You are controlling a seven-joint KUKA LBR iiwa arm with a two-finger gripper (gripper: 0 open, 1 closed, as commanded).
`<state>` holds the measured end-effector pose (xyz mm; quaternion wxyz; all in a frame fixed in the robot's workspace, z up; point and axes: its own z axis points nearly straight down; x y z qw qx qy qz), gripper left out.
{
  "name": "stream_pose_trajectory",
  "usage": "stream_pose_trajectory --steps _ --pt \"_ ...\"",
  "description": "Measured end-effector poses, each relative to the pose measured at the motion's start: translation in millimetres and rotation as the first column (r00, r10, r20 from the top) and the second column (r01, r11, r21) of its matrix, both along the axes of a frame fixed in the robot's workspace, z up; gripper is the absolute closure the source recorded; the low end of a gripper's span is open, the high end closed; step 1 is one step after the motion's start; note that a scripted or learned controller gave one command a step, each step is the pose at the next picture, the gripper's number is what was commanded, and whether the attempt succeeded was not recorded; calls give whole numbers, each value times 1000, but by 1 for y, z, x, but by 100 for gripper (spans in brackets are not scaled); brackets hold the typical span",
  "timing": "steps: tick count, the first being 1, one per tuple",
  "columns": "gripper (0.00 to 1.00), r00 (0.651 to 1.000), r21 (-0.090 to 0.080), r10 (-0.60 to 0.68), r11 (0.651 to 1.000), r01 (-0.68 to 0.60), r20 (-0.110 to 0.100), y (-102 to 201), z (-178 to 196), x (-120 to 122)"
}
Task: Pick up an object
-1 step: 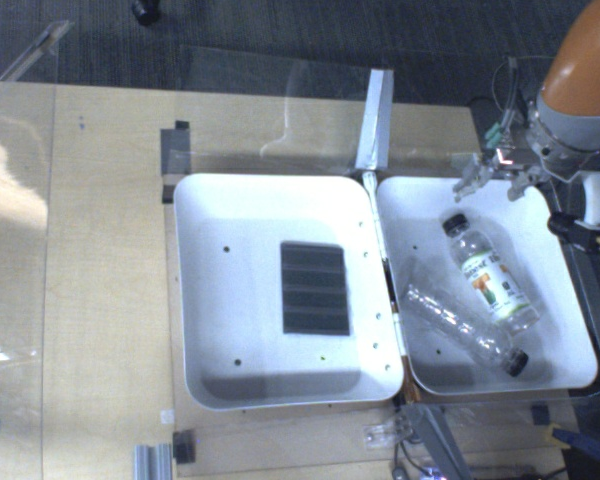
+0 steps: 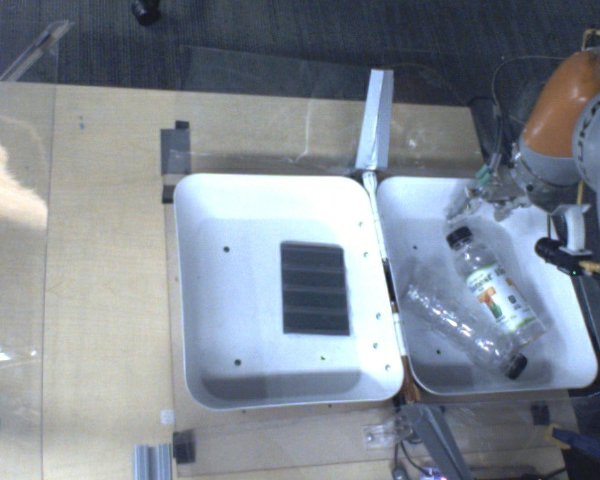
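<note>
2 clear plastic bottles [image 2: 490, 293] lying crossed in rt bin [image 2: 420, 368].

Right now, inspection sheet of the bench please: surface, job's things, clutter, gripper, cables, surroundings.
Surface: light wooden bench bearing a left white bin and a right white bin.
Job's things: clear plastic bottle with a black cap and green-orange label and a second clear plastic bottle, crumpled, both lying in the right bin; dark ribbed rectangular block flat in the left bin.
Clutter: nothing seen.
Gripper: gripper over the right bin's far edge, holding nothing visible.
Cables: thin cables beside the arm.
Surroundings: dark carpet; clear panel at left.
</note>
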<state>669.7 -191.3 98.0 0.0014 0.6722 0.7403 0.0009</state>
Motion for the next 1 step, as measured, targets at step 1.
stream_pose_trajectory --steps 1 --pt "0 983 2 -186 983 186 2 51 -11 1"
